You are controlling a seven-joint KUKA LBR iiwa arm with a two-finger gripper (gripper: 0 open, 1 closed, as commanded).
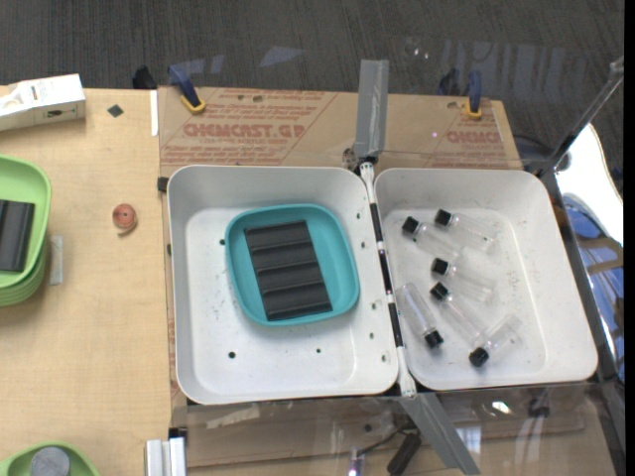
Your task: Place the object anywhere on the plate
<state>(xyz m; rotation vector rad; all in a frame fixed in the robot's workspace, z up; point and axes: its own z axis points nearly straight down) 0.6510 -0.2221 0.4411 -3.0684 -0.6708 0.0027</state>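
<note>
wooden bench (pixel 89 365) spans the left side, with a cardboard sheet (pixel 298 127) lying under the two bins. left bin (pixel 198 365) holds a teal plate (pixel 342 266), square with rounded corners, sitting roughly centred and turned slightly; its middle carries four dark ribbed bars side by side. right bin (pixel 566 365) holds the task objects: clear vials (pixel 422 315) with black caps, about six, scattered loose across the bin floor, none touching the plate, all well apart from it across the divider between bins. green dish (pixel 30 186) sits at the bench's left edge with a dark block in it. small reddish disc (pixel 123 216) lies on the wood between green dish and left bin. gripper state: can't tell.
</note>
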